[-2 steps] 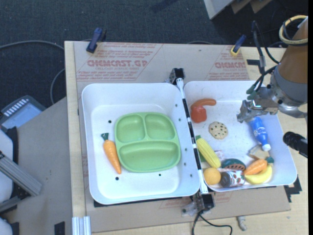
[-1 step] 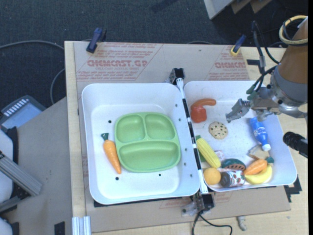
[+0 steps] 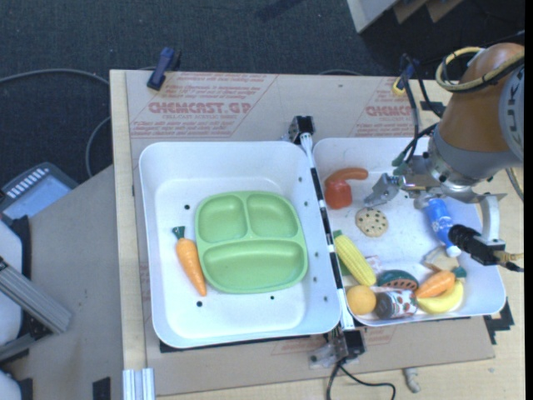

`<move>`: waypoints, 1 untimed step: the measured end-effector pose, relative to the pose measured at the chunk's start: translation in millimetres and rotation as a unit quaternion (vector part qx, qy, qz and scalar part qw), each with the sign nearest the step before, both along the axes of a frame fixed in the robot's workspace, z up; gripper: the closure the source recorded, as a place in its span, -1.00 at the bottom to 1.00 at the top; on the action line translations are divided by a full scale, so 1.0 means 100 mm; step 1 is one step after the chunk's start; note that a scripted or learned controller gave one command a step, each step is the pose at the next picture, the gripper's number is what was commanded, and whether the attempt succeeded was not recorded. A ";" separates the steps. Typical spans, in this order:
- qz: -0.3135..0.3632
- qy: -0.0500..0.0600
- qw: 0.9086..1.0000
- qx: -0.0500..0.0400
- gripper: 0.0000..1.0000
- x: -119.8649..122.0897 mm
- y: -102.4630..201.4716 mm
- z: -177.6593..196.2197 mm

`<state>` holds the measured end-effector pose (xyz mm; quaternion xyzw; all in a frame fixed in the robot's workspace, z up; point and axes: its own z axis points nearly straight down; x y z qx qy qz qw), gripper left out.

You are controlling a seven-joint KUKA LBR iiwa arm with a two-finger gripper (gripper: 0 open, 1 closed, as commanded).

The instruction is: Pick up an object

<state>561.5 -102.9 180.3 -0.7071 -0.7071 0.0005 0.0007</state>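
The right bin (image 3: pixel 391 150) holds several toy foods: a sausage (image 3: pixel 346 174), a red tomato (image 3: pixel 338 192), a cookie (image 3: pixel 371 221), a corn cob (image 3: pixel 355 259), an orange (image 3: pixel 361 298), a watermelon slice (image 3: pixel 398 279), a small carrot (image 3: pixel 436 285), a banana (image 3: pixel 441 300) and a blue bottle (image 3: pixel 438 217). My gripper (image 3: pixel 381 193) hangs over this bin, just right of the tomato and sausage and above the cookie. I see nothing held in it. The arm's wrist covers the bin's far right part.
The left bin (image 3: pixel 158 215) holds a green divided plate (image 3: pixel 250 242) and a larger carrot (image 3: pixel 191 262) beside it. A black clamp (image 3: pixel 301 127) sits where the bins meet at the back. Cables run along the arm at the right edge.
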 end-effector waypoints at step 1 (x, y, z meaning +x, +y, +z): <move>0.000 0.000 1.000 0.000 -1.00 0.12 -0.21 -0.58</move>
